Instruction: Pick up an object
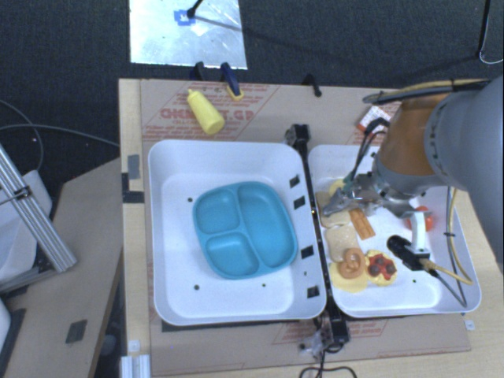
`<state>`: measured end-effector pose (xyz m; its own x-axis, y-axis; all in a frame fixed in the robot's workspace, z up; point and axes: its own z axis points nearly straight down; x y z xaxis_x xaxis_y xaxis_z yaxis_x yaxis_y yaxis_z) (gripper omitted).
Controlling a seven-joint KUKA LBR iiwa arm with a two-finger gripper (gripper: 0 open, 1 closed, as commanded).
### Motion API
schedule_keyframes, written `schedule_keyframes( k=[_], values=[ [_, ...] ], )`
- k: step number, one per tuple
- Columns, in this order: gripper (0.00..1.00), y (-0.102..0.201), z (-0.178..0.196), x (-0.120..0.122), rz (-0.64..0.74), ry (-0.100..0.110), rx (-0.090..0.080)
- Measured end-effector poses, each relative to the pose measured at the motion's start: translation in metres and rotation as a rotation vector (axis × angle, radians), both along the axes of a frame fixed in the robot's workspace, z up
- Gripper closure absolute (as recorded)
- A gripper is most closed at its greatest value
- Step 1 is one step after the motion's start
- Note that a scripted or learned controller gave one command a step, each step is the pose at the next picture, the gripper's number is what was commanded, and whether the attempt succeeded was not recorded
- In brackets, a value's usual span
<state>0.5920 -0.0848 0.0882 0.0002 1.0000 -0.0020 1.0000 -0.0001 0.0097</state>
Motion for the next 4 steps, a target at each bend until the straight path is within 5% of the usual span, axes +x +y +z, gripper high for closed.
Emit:
schedule_keyframes(
  k=[2,3,4],
  values=[
    [0.00,0.001,0.031,-0.108,0.000,0.012,0.004],
    [0.00,0.020,0.101,-0.026,0.009,-0.004,0.001],
    [0.00,0.021,0.172,-0.037,0.006,0.002,0.001]
  ],
)
